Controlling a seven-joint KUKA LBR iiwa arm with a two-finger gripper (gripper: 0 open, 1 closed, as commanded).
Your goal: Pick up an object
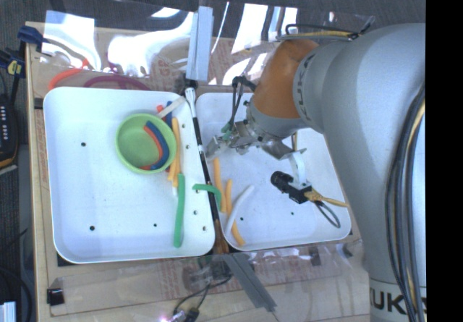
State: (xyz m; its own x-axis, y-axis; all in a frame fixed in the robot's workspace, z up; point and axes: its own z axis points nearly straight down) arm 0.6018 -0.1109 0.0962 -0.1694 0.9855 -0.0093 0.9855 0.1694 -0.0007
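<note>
Nothing is lifted yet. The metal end effector (221,141) hangs at the right white plastic bin (318,230)'s nine o'clock edge, above the orange plastic sticks (226,196) at seven o'clock. I cannot tell its state; picking remains.

The grey arm (362,118) is covering the right bin's (318,230) far right corner and running off the lower edge. The gripper (221,143) is showing too small and blurred for detail.
</note>
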